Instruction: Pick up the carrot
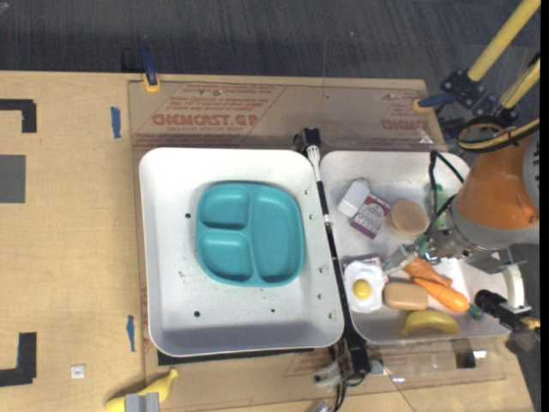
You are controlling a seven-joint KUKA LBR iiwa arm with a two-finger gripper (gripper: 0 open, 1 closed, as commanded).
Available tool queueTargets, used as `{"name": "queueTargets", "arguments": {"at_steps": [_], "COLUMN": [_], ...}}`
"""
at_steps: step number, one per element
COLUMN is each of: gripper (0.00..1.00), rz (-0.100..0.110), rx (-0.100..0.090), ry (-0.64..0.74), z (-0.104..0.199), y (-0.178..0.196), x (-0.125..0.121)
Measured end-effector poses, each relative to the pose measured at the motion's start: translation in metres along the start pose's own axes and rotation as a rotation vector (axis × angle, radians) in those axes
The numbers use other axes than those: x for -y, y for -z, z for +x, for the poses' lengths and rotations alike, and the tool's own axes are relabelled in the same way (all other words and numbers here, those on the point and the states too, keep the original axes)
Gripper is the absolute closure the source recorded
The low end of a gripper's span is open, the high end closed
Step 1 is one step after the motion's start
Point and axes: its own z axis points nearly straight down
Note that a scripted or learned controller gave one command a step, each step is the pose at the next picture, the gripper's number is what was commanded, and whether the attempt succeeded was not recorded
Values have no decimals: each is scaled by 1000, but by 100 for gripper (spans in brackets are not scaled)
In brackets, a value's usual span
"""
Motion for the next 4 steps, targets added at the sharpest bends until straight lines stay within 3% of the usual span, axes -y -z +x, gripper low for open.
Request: {"name": "queueTargets", "arguments": {"at_steps": [1,2,3,4], "gripper": [100,100,100,100], "rz": [-10,0,15,-33], "rx": [10,-3,-10,32], "ry": [-3,8,455,620], "z": [-4,23,-25,-12], "y": [12,122,65,17], "x": [-3,-61,44,15]}}
